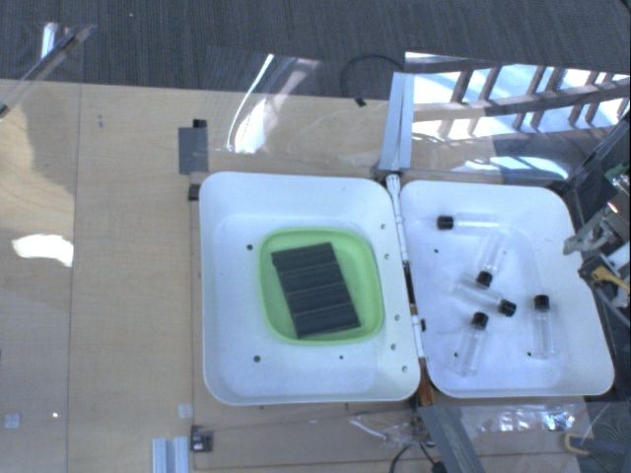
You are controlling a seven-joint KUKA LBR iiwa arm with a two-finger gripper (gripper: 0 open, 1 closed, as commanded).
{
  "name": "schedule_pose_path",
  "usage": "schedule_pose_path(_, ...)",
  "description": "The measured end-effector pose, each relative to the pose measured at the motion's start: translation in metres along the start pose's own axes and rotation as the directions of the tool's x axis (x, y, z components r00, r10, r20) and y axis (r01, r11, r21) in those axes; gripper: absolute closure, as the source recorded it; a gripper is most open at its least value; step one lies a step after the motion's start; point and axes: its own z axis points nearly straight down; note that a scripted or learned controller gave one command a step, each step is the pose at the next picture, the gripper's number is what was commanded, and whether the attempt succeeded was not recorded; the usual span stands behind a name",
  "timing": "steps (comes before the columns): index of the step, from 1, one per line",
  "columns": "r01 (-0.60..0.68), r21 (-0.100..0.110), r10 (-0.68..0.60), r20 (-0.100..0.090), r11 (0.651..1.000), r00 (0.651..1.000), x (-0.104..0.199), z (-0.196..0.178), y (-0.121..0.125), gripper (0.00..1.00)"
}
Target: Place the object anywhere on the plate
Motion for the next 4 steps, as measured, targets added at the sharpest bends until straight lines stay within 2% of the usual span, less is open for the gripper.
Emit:
schedule_pose_path(1,-0.035,-0.004,0.035,-0.003,0.999,0.999,-0.005,-0.037,-0.003,0.00)
schedule_pose_path(3,-0.172,-0.002,0.172,-0.003,0.985,0.985,-0.006,-0.034,-0.003,0.00)
schedule_pose_path(4,-0.278,-0.008,0.278,-0.007,0.961,0.961,-0.005,-0.103,-0.003,0.00)
